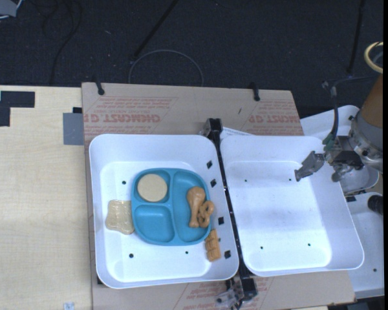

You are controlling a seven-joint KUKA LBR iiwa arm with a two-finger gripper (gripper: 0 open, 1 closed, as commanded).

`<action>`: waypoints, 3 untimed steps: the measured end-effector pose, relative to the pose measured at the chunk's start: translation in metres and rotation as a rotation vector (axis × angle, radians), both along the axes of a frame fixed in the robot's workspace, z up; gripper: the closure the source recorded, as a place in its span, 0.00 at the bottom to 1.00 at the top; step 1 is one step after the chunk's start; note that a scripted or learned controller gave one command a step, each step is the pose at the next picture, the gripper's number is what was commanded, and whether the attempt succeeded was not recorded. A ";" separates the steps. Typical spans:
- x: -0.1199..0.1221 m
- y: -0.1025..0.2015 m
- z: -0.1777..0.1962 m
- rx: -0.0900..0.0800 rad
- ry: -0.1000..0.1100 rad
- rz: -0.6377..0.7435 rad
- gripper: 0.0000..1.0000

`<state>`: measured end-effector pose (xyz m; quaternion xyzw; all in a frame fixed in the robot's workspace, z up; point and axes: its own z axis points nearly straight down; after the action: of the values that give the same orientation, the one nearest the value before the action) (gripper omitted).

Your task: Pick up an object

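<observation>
White plastic forms the two shallow bins on the surface (32,192). The right bin (291,250) lies under and just left of the hand (323,165), which hovers over its upper right corner at the end of the grey arm (368,124); one dark finger (308,166) juts left, the other is less plain, and nothing sits between them, though whether they are spread or closed I cannot tell. The left bin (110,154) lies well to the hand's left. In it, a blue divided tray (158,228) holds a round tan disc (151,187) and a tan pretzel-like piece (199,206). A pale bread-like piece (119,216) touches the tray's far side from the hand. A small tan piece (213,245) lies just beside the tray's lower corner, nearer the hand.
</observation>
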<state>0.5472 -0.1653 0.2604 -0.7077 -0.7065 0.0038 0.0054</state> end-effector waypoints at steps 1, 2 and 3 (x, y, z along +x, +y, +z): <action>0.002 0.000 0.006 -0.002 -0.012 0.002 0.00; 0.006 0.006 -0.056 0.000 -0.004 0.002 0.00; 0.000 0.012 -0.118 0.001 -0.003 0.002 0.00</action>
<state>0.5468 -0.1537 0.1419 -0.7071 -0.7071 0.0024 0.0045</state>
